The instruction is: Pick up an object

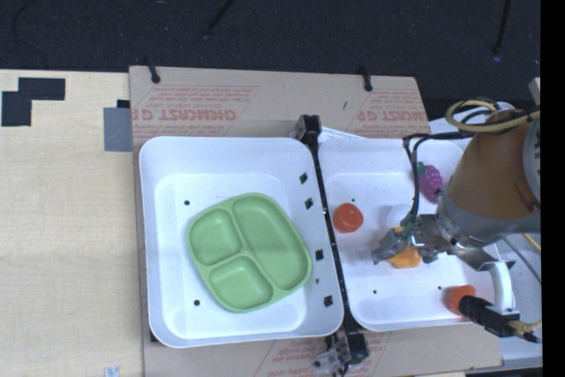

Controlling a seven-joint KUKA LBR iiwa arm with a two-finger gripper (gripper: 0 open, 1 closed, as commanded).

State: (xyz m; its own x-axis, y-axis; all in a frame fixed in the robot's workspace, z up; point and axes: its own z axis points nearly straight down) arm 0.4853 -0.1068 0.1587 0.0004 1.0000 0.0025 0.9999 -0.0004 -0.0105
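gripper (pixel 399 250): down in the right bin (pixel 371 165), looks closed around a yellow-orange object (pixel 406 259), likely the pick target
arm (pixel 490 181): reaches in from 3 o'clock, wrist low for the grasp
right bin: orange ball (pixel 348 218) at 10 o'clock of gripper; purple item (pixel 431 181) at 1 o'clock; orange piece (pixel 459 299) at 4 o'clock
left bin (pixel 168 172): green divided plate (pixel 247 252)

purple object (pixel 431 181): half behind arm (pixel 494 181) | orange piece (pixel 405 258): perhaps gripped (blurred)
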